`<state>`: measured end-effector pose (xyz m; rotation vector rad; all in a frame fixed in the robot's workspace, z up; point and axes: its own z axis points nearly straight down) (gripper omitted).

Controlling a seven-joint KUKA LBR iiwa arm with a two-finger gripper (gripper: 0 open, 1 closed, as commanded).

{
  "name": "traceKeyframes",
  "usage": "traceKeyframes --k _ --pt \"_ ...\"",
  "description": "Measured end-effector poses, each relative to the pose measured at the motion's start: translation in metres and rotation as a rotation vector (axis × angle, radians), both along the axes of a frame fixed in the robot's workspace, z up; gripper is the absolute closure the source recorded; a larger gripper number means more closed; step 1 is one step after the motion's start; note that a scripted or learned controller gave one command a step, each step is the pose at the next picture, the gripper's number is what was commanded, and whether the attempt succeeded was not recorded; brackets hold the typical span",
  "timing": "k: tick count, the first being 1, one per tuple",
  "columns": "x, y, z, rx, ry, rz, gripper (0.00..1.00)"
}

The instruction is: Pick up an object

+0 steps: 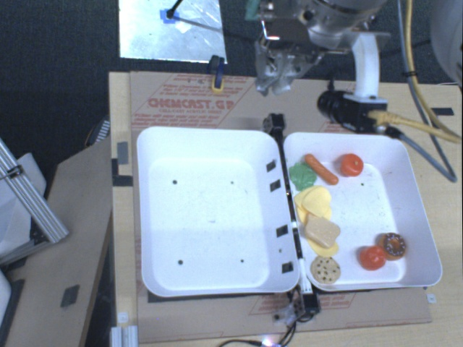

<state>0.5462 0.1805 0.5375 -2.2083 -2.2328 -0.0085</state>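
Left bin [155, 194]: white and shallow, touching the right bin along the middle divider

Gripper [275, 84]: high over the bench at the back, above the seam between the bins and well apart from every object; it holds nothing, and whether it is spread or closed I cannot tell from this angle

Right bin [412, 194]: holds all the candidates, a green piece [302, 175] by the divider, an orange sausage [320, 168] just beside it, yellow slices [317, 202] under a tan block [322, 231], a speckled cookie [325, 270] at the front, a tomato [351, 165] at the back, a second red piece [372, 257] touching a chocolate doughnut [394, 245]

Step in hand: by my reading, the approach, with no descent begun

Next move: calls for travel forward and rightward over the right bin, then a straight drop onto one item; the tomato at the back stands apart from its neighbours and looks the cleanest target, while the stacked slices risk a muddled grasp
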Motion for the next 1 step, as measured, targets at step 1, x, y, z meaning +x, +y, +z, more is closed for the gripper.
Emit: traceKeyframes --k 1 --pt "-0.0633 0.0541 -0.0245 -0.003 0.006 0.001 1.0"
